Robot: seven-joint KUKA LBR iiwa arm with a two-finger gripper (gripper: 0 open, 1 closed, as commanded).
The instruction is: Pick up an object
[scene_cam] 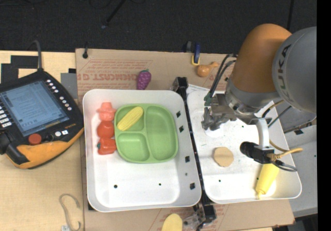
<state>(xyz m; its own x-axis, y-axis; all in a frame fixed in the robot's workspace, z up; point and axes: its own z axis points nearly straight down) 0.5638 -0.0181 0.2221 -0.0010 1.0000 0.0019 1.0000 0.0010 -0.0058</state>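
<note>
My gripper (211, 122) hangs low over the far left part of the right bin (289, 191), under the grey arm with its orange band. A tan round disc (224, 157) lies in that bin, in front of the gripper and apart from it. A yellow bottle (266, 179) lies near the bin's front right corner. The left bin (134, 193) holds a green divided plate (160, 139) with a yellow corn cob (129, 117) in its far left compartment. A red-orange toy figure (105, 129) lies beside the plate on its left.
A teach pendant (36, 116) rests on the bench at the far left. Behind the bins lie a purple toy fruit (144, 78) and an orange one (204, 69). A yellow object (172, 222) sits in front of the bins. The left bin's front half is bare floor.
</note>
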